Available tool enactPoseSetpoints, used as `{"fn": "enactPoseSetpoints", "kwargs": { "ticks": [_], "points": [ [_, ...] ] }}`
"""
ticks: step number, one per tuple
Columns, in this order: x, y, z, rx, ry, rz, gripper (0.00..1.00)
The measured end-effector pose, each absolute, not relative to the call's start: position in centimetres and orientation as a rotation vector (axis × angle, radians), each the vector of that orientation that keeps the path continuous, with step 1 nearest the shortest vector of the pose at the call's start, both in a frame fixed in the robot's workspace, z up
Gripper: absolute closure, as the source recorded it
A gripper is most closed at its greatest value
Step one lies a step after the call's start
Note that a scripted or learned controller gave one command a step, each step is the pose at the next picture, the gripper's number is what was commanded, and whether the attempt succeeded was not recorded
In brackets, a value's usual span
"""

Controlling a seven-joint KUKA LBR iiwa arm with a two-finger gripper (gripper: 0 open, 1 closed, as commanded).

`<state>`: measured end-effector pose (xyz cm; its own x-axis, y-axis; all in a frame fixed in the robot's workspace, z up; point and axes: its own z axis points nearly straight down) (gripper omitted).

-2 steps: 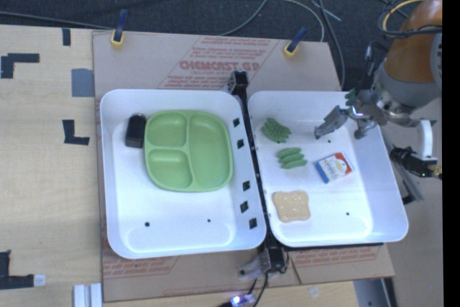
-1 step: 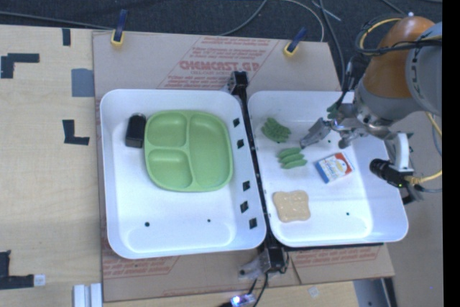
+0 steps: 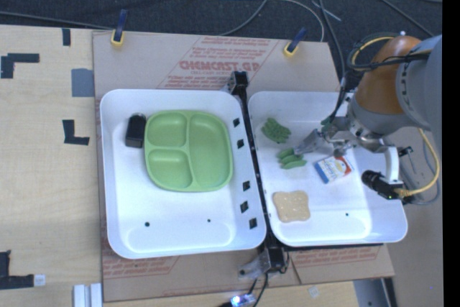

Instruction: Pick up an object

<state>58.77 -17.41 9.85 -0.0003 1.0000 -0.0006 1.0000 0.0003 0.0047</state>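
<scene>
Over on the left, the left bin (image 3: 115, 176) holds a green divided plate (image 3: 189, 150) with a small black block (image 3: 135, 131) just beside its left edge. Across the black divider, the right bin (image 3: 384, 226) has more in it: a green leafy piece (image 3: 275, 130) near the top, a green pod-shaped piece (image 3: 291, 158) below it, a tan slice of toast (image 3: 291, 205) toward the front, and a small blue and white carton (image 3: 331, 168) to the right of the pod. The gripper (image 3: 309, 146) reaches in from the right, its tip just above and beside the pod; whether its fingers are apart or together I cannot tell. The carton lies close under the wrist.
</scene>
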Motion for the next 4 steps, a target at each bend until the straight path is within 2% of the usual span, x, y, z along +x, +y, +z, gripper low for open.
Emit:
{"fn": "enactPoseSetpoints", "kwargs": {
  "ticks": [1, 2, 3, 4],
  "points": [
    [59.0, -17.3, 11.0, 2.210, 2.216, 0.010, 1.00],
    [58.7, -16.3, 16.1, 2.216, 2.223, 0.004, 1.00],
    [59.5, -16.5, 22.3, 2.215, 2.220, 0.005, 1.00],
    [59.6, -16.5, 25.1, 2.218, 2.222, 0.003, 1.00]
  ]
}}
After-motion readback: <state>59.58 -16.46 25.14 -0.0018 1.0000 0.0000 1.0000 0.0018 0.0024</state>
